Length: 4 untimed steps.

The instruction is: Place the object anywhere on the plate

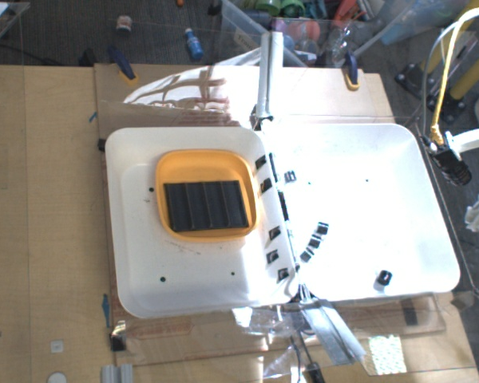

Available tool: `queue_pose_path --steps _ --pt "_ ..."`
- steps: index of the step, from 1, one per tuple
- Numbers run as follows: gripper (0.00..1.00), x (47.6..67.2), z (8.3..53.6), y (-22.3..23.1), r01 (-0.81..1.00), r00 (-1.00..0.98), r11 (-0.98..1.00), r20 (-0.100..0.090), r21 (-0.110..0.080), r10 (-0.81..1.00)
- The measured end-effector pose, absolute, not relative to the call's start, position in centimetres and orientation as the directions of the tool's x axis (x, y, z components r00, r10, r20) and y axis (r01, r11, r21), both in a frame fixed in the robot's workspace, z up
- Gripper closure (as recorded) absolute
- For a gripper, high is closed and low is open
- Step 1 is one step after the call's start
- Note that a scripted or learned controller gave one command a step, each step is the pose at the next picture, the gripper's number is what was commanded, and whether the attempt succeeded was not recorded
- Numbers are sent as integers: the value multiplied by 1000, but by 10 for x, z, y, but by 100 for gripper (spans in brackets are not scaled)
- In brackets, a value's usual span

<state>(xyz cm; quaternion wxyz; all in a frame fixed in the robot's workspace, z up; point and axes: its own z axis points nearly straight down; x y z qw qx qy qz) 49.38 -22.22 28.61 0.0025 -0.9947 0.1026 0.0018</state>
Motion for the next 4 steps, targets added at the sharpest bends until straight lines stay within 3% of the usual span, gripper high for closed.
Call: queue_pose_path --steps 1,2,3,4 --pt "100 487 399 -222 -196 981 -981 3 -7 -196" --pt "100 499 282 -222 -205 979 -979 -5 -5 -205" --pt "100 501 243 -222 -200 980 -980 -5 -4 -200" --pt "100 499 254 -222 -208 978 -978 -3 -5 -208"
